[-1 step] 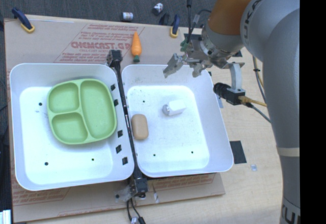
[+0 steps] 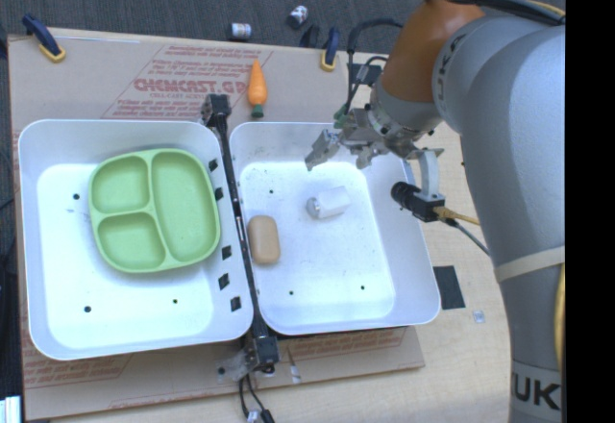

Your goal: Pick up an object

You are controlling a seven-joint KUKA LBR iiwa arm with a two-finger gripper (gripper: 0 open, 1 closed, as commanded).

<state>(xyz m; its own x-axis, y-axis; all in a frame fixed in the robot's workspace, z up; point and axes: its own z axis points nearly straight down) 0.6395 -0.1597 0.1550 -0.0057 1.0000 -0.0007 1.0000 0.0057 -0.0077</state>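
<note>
In the right bin [image 2: 408,262], a small white object [image 2: 329,202] lies near the middle and a tan, bread-like piece [image 2: 264,239] rests against the left wall. My gripper [image 2: 342,156] hangs over the bin's far edge, just above and behind the white object. Its fingers are spread open, one fingertip [image 2: 318,156] pointing left, and nothing is between them. A green divided plate [image 2: 154,210] lies in the left bin [image 2: 58,315].
A small orange carrot [image 2: 257,85] lies on the cardboard behind the bins. A black divider with clips [image 2: 229,210] runs between the bins. Blue clamps [image 2: 43,37] hold the board's far edge, and small metal bits [image 2: 240,30] lie on the floor beyond.
</note>
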